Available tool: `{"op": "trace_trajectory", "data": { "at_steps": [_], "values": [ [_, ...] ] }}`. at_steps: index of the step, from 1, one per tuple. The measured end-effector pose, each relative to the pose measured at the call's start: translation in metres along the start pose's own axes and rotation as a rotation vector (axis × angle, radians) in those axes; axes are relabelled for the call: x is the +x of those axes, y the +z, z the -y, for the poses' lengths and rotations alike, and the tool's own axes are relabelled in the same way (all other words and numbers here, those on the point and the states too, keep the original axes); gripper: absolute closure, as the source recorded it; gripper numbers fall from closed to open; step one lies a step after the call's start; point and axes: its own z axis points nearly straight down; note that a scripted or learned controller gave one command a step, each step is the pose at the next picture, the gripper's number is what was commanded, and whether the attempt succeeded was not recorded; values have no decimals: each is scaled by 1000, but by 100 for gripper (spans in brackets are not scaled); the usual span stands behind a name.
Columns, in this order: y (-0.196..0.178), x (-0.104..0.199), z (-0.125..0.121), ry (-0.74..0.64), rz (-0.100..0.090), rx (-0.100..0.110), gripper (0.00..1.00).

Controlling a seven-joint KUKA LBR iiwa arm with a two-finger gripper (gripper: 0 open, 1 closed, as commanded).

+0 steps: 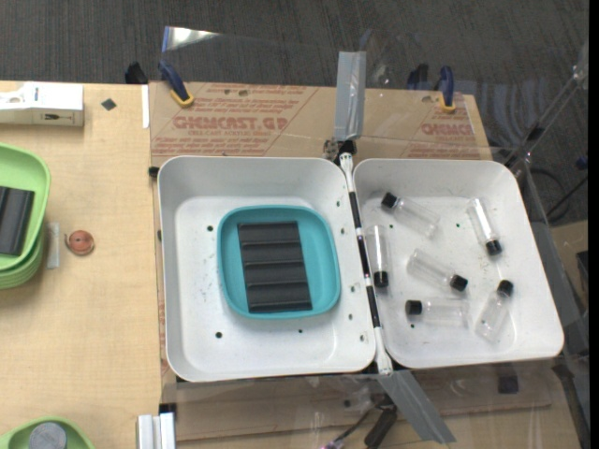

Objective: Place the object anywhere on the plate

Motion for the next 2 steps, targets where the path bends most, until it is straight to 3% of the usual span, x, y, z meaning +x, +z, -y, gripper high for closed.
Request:
{"op": "trace_trajectory", "data": {
  "at_steps": [1, 2],
  "values": [
    [146, 20, 7, -100, -3, -3, 100],
    [262, 51, 17, -209, -3, -3, 100]
  ]
}}
